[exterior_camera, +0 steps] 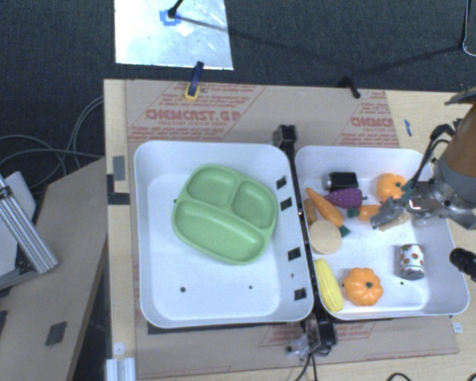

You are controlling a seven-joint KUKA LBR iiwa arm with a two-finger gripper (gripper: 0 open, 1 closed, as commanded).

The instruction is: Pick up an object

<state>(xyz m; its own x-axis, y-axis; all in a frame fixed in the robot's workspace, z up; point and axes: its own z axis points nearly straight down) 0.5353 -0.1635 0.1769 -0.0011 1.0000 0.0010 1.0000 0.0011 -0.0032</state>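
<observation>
My gripper [390, 215] hangs over the right bin [444, 292]; whether it is clenched or released I cannot tell. The small can [411, 261] lies at its five o'clock, the orange fruit [390, 186] at twelve.

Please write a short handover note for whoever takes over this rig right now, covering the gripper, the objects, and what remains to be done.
Gripper: low over the right bin, near its middle; nothing visibly held, finger state unclear.
Right bin holds: carrot, purple toy, black block, orange fruit, round beige disc, corn cob, small pumpkin, small can.
Left bin: green divided plate.
Done: arm has reached in.
Left: grasp and lift one object.
</observation>
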